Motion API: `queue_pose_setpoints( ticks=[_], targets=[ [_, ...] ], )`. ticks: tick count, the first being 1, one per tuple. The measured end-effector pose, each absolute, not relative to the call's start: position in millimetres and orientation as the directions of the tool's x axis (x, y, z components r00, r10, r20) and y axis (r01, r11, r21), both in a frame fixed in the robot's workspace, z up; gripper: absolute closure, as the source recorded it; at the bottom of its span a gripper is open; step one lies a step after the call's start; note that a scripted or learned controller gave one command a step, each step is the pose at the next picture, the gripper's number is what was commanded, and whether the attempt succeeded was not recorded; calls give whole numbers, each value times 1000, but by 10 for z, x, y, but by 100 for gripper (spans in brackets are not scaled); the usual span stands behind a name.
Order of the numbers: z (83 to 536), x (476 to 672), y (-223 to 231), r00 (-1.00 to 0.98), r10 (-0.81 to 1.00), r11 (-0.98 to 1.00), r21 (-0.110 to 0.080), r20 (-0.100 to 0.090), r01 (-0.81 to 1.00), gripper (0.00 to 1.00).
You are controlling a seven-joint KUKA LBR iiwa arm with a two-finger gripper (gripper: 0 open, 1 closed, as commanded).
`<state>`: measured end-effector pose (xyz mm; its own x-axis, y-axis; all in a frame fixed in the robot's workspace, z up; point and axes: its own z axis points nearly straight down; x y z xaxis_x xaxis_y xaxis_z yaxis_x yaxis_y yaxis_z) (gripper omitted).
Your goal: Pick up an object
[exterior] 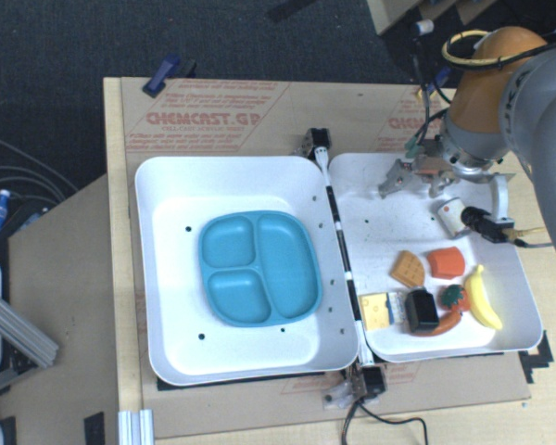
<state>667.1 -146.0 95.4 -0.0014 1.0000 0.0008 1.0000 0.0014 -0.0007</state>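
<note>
My gripper (413, 184) hangs over the back part of the right bin (375, 235), its two fingers spread open with nothing between them. Toward the bin's front lie several items. A tan cracker-like piece (408, 269) and an orange-red block (447, 262) are nearest the gripper. In front of them sit a yellow banana (485, 299), a black object (421, 311), a red pepper with a green stem (451, 311) and a yellow cheese-like block (376, 311). All of them lie well apart from the gripper, toward the near side.
The left bin (167, 202) holds a blue divided plate (259, 267). A white and black fitting with a cable (468, 218) hangs off the wrist over the right bin. The grey arm with its orange band (486, 82) fills the upper right. Bare bin floor lies below the gripper.
</note>
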Motion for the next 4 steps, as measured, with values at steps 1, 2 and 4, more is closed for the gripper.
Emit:
queue_pose_setpoints(
  ticks=[1, 2, 4],
  targets=[
    [847, 6663, -1509, 0, 1000, 0, -2, 0, 1000, 0],
    [851, 6666, -1410, -1, 1000, 1, -2, 1, 1000, 0],
    [954, 6671, -1409, -1, 1000, 1, -1, 1, 1000, 0]
  ],
)
